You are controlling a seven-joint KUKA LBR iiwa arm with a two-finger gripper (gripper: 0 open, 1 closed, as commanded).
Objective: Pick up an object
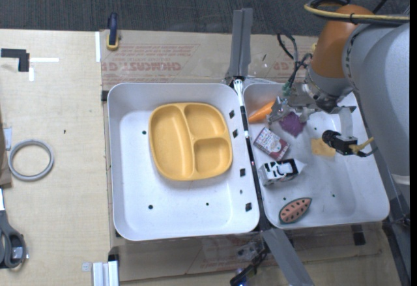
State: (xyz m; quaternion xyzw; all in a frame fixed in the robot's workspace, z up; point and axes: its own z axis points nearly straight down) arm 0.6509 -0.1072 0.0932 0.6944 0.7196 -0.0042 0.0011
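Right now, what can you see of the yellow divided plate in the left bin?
The yellow divided plate looks like matte plastic, a rounded square with raised ridges splitting it into three compartments: one long section on the view's left, two smaller ones on the right. It lies flat and right side up on the floor of the left bin, toward the bin's upper middle, turned slightly askew to the walls. Nothing sits in it, and it touches no wall. The pincer works over the other bin, well apart from it.
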